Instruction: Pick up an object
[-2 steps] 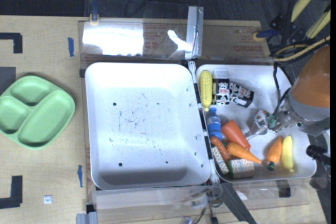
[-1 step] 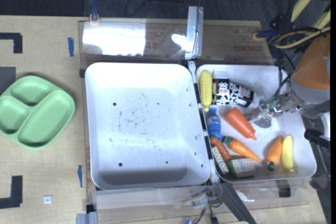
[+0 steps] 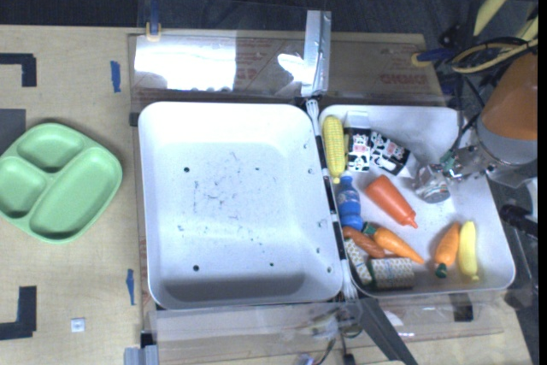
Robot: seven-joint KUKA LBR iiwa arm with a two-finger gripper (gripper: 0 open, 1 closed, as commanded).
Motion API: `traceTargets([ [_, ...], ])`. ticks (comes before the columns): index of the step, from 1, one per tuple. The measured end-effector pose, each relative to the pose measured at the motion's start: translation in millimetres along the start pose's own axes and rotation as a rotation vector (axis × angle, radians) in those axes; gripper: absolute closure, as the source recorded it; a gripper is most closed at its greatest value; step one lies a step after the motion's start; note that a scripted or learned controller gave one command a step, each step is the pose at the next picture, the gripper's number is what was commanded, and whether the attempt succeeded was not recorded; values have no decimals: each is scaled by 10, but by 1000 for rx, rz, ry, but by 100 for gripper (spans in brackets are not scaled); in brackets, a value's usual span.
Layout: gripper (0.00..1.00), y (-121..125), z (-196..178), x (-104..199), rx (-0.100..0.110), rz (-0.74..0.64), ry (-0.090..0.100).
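Note:
The right white bin (image 3: 498, 209) holds several items. A yellow corn cob (image 3: 334, 145) lies along its left wall, with a black-and-white patterned box (image 3: 376, 151) beside it. A fat orange carrot (image 3: 391, 201) sits mid-bin, a blue bottle (image 3: 349, 208) lies to its left, and a thinner carrot (image 3: 395, 244) lies below it. A short carrot (image 3: 446, 248) and a banana (image 3: 468, 250) rest at the front right. My gripper (image 3: 436, 179) hangs low over the bin's right half, right of the fat carrot and above the banana. Nothing is visibly held in it.
The left white bin (image 3: 231, 201) adjoins the right one. A green divided plate (image 3: 55, 181) sits on the bench at far left. A clear plastic panel (image 3: 226, 60) stands behind the bins. The arm's orange band (image 3: 520, 98) and cables crowd the right side.

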State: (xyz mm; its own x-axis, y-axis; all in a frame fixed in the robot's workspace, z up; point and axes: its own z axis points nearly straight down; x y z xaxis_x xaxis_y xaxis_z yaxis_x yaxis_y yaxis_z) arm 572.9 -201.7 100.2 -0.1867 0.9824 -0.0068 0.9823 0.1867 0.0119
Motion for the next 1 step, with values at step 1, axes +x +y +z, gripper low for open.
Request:
traceTargets([
  [1,100,537,-823,339,10,66,5],
])
